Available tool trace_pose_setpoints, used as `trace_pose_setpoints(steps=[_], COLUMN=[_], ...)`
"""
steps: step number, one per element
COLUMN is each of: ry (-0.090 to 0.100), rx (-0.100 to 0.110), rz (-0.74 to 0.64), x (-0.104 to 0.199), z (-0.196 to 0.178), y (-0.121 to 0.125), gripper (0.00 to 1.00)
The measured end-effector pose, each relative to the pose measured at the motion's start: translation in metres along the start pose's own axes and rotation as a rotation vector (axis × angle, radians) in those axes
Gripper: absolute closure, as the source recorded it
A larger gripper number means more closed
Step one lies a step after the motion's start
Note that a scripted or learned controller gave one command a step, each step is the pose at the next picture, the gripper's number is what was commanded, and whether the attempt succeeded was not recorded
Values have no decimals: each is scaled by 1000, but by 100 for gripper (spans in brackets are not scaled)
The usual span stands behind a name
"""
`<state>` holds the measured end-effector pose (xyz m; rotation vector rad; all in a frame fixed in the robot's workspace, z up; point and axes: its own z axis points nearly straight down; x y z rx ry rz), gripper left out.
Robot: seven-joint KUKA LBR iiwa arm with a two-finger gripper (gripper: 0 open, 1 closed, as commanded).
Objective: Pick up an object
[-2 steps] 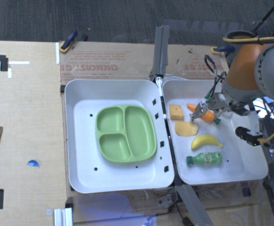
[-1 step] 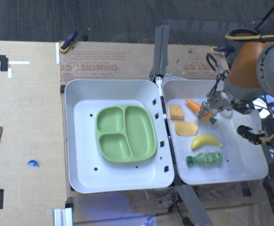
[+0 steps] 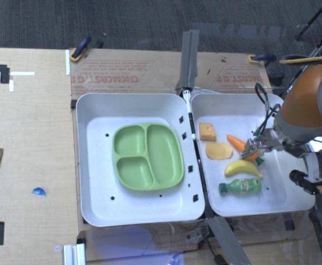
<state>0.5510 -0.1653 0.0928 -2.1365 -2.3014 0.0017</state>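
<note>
Gripper (image 3: 254, 149) down in right white bin (image 3: 293, 200), at the orange carrot (image 3: 237, 143); finger state cannot tell

One small orange carrot, long axis running upper-left to lower-right, its lower-right end meets the gripper tip; whether it is pinched cannot be made out. Near it in the same bin: one yellow banana (image 3: 242, 169) lying roughly left-right just below the gripper, one green plastic bottle (image 3: 240, 187) lying left-right below the banana, one orange cheese-like block (image 3: 207, 131), one flat tan oval slice (image 3: 219, 151). Left white bin (image 3: 94, 203) holds one green three-compartment plate (image 3: 148, 156)
</note>
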Motion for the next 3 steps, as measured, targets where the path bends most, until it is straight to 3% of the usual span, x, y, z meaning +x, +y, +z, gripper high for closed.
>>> trace_pose_setpoints(steps=[1,2,3], ry=[0,0,-1], rx=[0,0,-1], rz=[-1,2,42], x=[0,0,96], z=[0,-9,-98], y=[0,0,13], gripper=[0,100,100])
